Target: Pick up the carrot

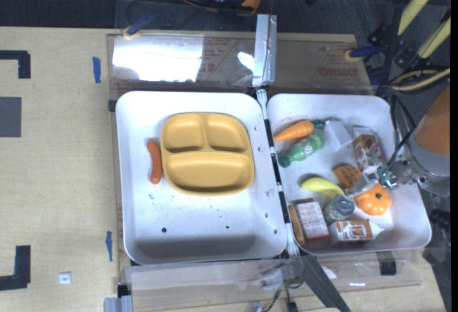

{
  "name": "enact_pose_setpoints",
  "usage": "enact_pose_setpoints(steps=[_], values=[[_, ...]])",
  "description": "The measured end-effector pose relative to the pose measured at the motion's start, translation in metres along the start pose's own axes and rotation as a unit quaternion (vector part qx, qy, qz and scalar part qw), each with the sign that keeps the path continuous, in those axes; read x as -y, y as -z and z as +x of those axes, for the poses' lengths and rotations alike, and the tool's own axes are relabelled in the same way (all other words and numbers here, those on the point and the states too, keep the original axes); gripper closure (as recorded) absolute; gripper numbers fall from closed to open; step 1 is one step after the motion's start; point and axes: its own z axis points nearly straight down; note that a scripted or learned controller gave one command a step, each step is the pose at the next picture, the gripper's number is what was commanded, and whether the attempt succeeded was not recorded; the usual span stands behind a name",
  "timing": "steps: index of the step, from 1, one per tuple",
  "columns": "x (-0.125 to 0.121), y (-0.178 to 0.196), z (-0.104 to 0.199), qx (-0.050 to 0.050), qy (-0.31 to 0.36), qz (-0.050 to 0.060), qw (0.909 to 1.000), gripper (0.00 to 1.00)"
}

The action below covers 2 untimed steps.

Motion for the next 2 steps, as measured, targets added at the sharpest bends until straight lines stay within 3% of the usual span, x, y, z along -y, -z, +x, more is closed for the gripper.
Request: enact_pose_setpoints(steps=[1, 2], values=[[0.002, 0.009, -0.004, 0.004, -0.003, 0.001, 1.0000, 1.00], [0.003, 0.131, -0.015, 0.004, -0.181, 0.002, 0.9835, 1.00]])
